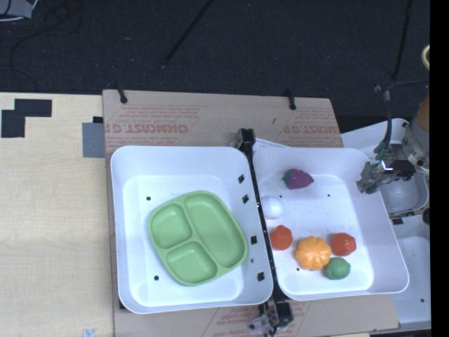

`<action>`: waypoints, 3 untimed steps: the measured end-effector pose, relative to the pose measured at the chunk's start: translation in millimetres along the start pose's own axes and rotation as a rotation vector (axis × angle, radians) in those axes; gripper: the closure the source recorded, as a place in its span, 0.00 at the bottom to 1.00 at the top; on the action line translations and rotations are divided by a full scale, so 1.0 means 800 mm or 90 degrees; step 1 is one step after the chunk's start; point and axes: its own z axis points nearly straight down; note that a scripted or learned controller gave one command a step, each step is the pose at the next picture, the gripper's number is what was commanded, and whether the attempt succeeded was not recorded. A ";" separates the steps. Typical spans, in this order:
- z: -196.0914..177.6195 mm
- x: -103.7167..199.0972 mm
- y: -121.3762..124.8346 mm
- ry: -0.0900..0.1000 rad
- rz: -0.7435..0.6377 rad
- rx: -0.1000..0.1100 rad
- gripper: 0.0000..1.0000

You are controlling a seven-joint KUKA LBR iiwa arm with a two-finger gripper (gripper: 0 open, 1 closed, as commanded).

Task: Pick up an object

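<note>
Left bin (133,188): a green three-compartment plate (198,238). Right bin (382,258): a purple toy (299,179) at the far side, a white ball (271,207) against the divider, then a red piece (281,237), an orange pumpkin (313,253), a second red piece (343,243) and a green piece (337,269) clustered near the front. The jaws (370,180) hang at the right rim; whether open or closed cannot be told. All candidates lie leftward; the purple toy stands apart, unobstructed.

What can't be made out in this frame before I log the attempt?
- Gripper, camera view: small and dark at the right bin's rim; finger state unreadable.
- Arm: cut off by the right edge.
- White object: blends into the white bin, shape unclear.
- Purple object: too small to identify.
</note>
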 end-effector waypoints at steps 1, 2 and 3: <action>0.003 0.068 -0.021 0.001 -0.001 0.003 1.00; 0.010 0.131 -0.016 0.002 -0.002 0.002 1.00; 0.004 0.198 -0.026 0.002 -0.002 0.003 1.00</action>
